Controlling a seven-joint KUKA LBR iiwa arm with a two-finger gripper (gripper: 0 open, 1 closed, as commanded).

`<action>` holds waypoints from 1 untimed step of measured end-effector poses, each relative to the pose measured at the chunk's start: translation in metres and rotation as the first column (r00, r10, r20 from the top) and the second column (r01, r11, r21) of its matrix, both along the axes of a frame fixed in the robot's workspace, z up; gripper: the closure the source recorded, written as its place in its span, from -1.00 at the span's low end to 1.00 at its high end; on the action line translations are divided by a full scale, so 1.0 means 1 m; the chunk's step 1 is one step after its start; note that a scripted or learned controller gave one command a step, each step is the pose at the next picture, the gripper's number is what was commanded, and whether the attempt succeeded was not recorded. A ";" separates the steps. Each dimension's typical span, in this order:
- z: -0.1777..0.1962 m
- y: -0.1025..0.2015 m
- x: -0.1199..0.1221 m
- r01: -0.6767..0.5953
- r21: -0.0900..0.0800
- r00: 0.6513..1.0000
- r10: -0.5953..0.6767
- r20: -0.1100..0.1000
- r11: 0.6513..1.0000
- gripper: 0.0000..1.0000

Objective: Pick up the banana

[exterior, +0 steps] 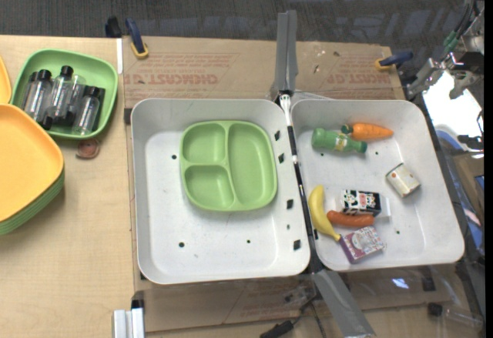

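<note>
Left bin (pixel 154 252): divided plate (pixel 229 165) in it. Right bin (pixel 431 244): banana (pixel 321 213) at left wall (sausage (pixel 350 219) touching), carton (pixel 361 202) behind sausage, bottle (pixel 339 142) and carrot (pixel 371 130) at back.

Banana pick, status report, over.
Curved yellow banana lying in right white bin, by left wall. Red sausage-shaped toy touching its lower end. Nothing on top.

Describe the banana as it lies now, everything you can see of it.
The banana is yellow, smooth and small, likely a toy. It lies flat in the right bin, close by its left wall, curving from a tip at the top down to an end that points right. A red-orange sausage-like piece lies against its lower part.
</note>
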State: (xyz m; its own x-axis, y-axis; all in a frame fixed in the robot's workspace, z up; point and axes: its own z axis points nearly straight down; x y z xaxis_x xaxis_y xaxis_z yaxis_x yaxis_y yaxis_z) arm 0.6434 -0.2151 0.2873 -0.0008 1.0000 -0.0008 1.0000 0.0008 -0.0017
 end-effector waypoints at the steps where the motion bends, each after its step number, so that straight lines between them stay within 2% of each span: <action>1: 0.008 0.000 0.001 -0.003 -0.002 1.000 0.003 -0.001 1.000 1.00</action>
